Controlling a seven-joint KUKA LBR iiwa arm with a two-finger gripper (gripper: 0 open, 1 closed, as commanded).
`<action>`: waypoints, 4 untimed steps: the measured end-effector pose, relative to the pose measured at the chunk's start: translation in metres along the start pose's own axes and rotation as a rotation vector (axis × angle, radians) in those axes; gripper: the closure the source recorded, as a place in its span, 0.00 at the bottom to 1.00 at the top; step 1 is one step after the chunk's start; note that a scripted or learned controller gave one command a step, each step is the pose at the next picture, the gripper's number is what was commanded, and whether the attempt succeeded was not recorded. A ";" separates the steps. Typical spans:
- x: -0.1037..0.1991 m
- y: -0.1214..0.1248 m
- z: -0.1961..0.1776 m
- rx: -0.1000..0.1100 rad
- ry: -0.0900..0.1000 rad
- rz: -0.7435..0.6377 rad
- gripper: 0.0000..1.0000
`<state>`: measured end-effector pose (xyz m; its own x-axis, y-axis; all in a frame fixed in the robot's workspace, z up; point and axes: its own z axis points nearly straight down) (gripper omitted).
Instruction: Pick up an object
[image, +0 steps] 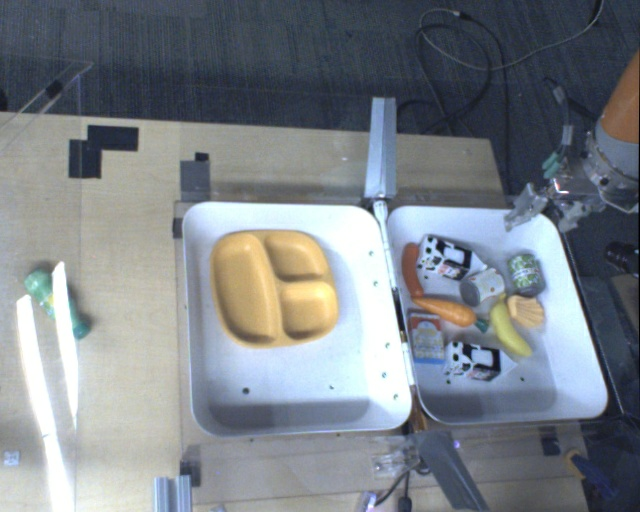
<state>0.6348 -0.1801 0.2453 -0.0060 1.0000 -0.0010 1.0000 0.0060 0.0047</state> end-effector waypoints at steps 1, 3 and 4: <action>-0.023 -0.068 0.115 0.002 0.000 0.208 0.00; 0.004 -0.088 0.139 -0.006 0.001 0.157 1.00; 0.036 -0.061 0.017 -0.002 -0.001 0.189 1.00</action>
